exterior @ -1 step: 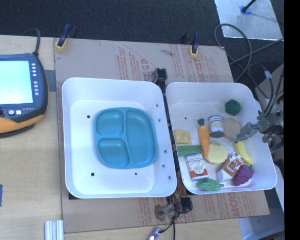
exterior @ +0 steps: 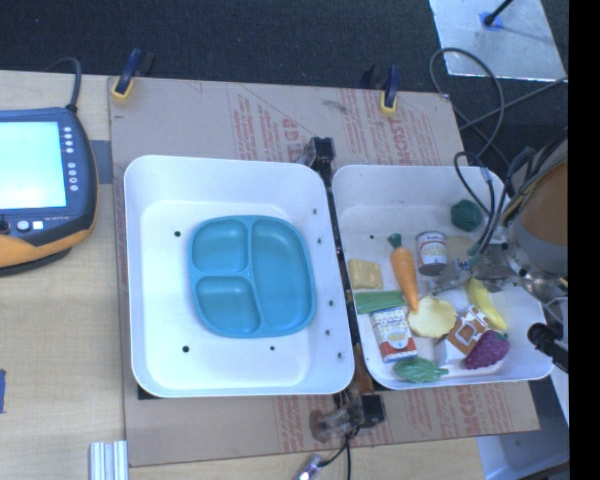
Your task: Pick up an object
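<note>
Nothing has been lifted yet: every toy food item lies in the right bin [exterior: 360, 183], while the left bin [exterior: 140, 268] holds just a blue divided plate [exterior: 250, 274]. The arm [exterior: 540, 213] hangs over the right bin's far edge, its gripper [exterior: 480, 265] low near the banana [exterior: 487, 304]; whether it is clenched or released cannot be told. The likeliest target, the carrot [exterior: 404, 275], lies flat mid-bin, long axis running near-to-far, green top toward the bin's far wall.

Dark carpet [exterior: 230, 18] beyond the bench, brown cardboard sheet [exterior: 280, 118] (clamped), pale wooden benchtop [exterior: 50, 368], bright light.
</note>
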{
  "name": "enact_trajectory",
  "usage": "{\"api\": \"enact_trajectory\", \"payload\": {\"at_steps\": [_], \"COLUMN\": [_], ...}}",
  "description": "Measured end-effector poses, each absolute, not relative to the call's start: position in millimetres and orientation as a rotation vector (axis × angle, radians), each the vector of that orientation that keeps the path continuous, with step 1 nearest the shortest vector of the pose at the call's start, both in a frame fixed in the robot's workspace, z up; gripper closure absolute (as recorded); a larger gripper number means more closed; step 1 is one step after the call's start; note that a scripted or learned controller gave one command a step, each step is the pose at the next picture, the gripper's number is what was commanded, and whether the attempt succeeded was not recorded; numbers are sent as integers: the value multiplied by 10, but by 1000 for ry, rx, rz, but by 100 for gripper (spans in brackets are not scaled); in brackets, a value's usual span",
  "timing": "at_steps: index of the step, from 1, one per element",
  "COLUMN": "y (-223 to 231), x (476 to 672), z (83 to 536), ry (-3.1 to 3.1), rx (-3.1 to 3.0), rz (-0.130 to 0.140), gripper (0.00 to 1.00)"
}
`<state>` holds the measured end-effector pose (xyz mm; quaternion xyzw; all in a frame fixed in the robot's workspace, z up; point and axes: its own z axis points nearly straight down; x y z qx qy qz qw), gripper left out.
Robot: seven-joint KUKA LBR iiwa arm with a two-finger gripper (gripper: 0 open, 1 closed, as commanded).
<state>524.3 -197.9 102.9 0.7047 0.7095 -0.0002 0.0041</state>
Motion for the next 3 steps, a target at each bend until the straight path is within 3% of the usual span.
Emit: {"api": "enact_trajectory", "payload": {"at_steps": [1, 2, 3], "y": [-1995, -1995, -2005], "x": [5249, 5248, 5248], "z": [1139, 1138, 1239], "ry": [2223, 2225, 2226], "rx": [2204, 2203, 2201], "rz": [-2, -3, -5], "gripper": [100, 0, 100]}}
